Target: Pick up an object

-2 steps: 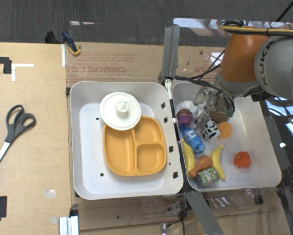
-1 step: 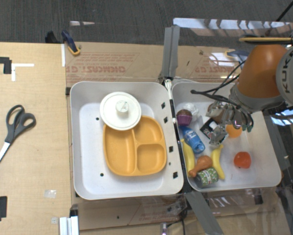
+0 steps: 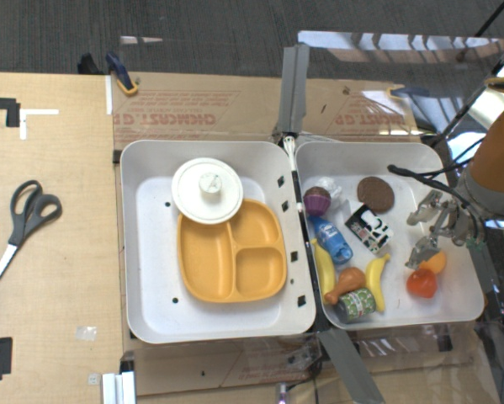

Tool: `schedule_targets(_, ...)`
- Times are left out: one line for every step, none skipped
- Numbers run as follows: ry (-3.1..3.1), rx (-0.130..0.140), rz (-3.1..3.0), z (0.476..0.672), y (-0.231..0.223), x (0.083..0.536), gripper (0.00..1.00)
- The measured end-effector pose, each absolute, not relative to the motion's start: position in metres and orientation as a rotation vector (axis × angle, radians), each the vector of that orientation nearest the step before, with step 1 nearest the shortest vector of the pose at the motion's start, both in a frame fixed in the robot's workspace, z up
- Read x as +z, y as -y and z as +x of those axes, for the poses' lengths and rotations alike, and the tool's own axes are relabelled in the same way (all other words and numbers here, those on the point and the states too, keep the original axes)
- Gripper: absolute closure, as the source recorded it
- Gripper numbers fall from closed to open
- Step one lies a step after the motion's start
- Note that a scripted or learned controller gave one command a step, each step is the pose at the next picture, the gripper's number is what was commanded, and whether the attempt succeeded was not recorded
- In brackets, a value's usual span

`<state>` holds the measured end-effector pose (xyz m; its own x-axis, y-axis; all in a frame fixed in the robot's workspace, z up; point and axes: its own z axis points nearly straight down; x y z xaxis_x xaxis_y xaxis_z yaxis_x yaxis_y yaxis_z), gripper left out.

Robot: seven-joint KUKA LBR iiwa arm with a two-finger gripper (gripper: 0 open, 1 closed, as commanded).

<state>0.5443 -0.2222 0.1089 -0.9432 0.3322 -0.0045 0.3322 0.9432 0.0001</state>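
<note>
A red tomato (image 3: 421,284) sits at the right end of the right bin (image 3: 403,153), an orange bit (image 3: 435,263) touching it. My gripper (image 3: 426,244) hangs just above them, fingers apart, holding nothing, bananas (image 3: 376,281) nearby

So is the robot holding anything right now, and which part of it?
Cannot be told: the gripper hangs low in the right bin, just above the orange and red toys.

The arm (image 3: 494,162) reaches in from the right, gripper (image 3: 427,244) lowered, fingers spread.
</note>
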Motion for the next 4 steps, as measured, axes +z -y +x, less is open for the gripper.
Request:
schedule_targets(-3.091, -0.001, 0.545, 0.479, 0.222, 0.093, 0.00)
schedule_targets(-3.087, -0.003, 0.539, 0.481, 0.221, 0.103, 1.00)
schedule_targets(-3.065, 0.000, 0.673, 0.479, 0.167, 0.175, 1.00)
schedule_targets(-3.029, 0.000, 0.818, 0.500, 0.120, 0.223, 1.00)
